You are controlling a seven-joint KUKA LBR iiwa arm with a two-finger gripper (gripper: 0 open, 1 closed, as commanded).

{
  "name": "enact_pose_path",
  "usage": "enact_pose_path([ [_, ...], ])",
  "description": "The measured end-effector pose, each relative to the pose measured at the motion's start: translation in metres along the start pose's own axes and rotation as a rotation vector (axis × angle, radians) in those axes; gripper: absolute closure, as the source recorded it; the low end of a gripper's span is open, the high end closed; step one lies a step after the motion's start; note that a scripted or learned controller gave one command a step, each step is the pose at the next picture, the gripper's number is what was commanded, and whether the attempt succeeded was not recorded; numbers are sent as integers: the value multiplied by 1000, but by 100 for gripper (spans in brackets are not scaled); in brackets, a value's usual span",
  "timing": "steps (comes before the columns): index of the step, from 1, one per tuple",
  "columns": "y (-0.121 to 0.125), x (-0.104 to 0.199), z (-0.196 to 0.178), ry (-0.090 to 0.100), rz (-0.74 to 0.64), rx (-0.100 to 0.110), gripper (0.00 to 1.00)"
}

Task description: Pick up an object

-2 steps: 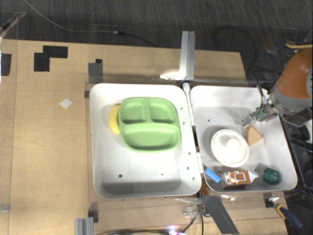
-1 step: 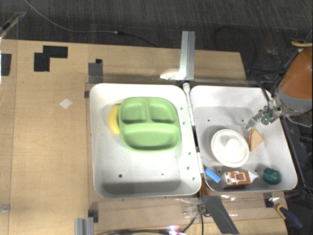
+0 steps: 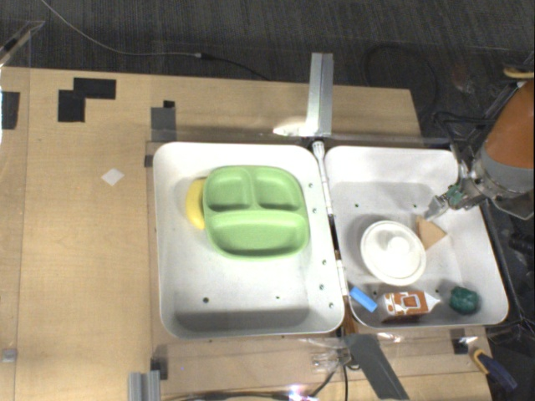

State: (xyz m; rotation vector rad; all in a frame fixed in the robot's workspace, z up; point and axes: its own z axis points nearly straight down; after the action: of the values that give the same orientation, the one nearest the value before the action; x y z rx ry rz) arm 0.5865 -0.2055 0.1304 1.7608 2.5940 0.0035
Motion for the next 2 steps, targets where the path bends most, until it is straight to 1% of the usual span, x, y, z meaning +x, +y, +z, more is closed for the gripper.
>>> enact_pose_path([
  [1,0,0,0,0,0,0,0],
  [2,1,0,43,-2,2,-2,0],
])
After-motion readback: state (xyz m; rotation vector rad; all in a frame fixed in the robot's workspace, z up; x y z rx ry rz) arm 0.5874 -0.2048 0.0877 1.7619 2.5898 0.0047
